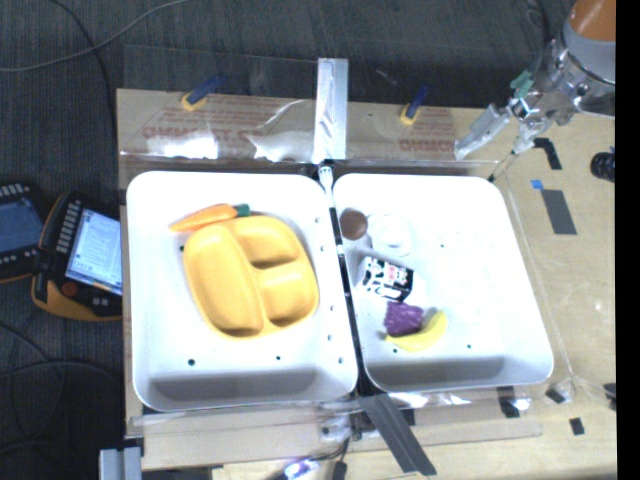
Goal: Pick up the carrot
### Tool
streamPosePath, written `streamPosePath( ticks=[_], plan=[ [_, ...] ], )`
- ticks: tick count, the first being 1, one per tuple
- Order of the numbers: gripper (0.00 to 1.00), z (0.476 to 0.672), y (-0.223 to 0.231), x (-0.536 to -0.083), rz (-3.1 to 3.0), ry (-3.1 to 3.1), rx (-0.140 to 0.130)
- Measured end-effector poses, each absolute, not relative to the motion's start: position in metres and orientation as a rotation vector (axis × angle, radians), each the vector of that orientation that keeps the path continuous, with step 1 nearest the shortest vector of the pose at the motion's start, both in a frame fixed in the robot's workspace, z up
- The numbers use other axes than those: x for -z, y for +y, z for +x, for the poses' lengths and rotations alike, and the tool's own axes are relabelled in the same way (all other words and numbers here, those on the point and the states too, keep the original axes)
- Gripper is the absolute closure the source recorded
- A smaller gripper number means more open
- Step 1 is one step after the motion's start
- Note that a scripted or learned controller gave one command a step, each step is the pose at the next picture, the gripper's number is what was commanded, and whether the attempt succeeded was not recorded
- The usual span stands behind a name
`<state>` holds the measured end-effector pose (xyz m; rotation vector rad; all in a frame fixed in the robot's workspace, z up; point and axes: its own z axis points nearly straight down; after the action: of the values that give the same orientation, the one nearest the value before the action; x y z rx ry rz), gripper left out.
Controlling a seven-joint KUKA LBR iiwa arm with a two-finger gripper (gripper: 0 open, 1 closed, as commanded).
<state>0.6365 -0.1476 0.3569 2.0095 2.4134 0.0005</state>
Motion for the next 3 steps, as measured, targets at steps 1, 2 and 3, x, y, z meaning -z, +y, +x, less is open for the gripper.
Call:
streamPosePath(
  ticks=[1,2,3],
  plan=[
    [0.0,0.641,-0.17,-0.239,1.537,2.739,0.003],
    [0.0,0.613,-0.215,-0.098,0.998,2.976,-0.005],
    [0.0,0.613,-0.215,-0.098,0.998,2.976,-0.006]
  ],
)
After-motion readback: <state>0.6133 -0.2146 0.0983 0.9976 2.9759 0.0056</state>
